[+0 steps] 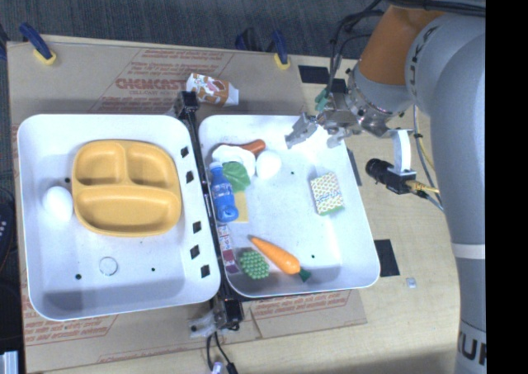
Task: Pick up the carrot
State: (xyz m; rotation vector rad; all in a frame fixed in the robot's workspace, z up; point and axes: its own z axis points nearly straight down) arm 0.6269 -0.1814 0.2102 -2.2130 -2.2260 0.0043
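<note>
We can't tell gripper (318, 127) state; we should drop onto carrot (275, 255) mid-body, jaws across it, clear of green brush (253, 264)

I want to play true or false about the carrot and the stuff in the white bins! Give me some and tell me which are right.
1. The carrot lies in the right bin. True.
2. The gripper is holding the carrot. False: it hangs over the bin's far edge, well away from the carrot.
3. The yellow tray sits in the left bin. True.
4. The carrot rests on the yellow tray. False: it lies on the right bin's floor, near its front edge.
5. A white egg lies beside the tray in the left bin. True.
6. The blue bottle is in the left bin. False: it is in the right bin, along its left wall.
</note>
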